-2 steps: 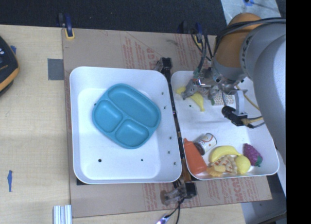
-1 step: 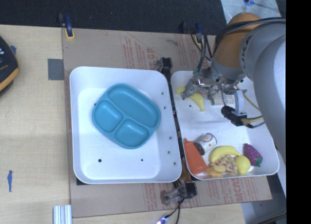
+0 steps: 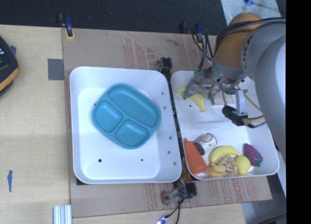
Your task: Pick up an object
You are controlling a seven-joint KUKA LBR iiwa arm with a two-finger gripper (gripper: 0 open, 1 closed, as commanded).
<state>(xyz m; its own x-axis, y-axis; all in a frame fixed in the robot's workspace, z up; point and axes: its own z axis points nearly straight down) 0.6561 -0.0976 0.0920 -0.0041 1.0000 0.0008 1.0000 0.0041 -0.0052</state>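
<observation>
Hovering gripper [image 3: 197, 91] over yellow banana [image 3: 198, 101] in right bin [image 3: 272, 135] (finger state: cannot tell); banana looks light, stiff, smooth, so pinch across its middle.

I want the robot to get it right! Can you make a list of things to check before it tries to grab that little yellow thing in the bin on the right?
1. Gripper is above the right bin, at its far end: ok.
2. The small yellow piece lies right under the gripper: ok.
3. Piece is between the fingers: cannot tell, the wrist hides them.
4. Space around the piece: ok, the other toys, like the banana and purple grapes, sit crowded at the near end.
5. Piece is close to the bin's left wall, so a finger might bump it: cannot tell.
6. Blue plate in the left bin is out of the way: ok.
</observation>
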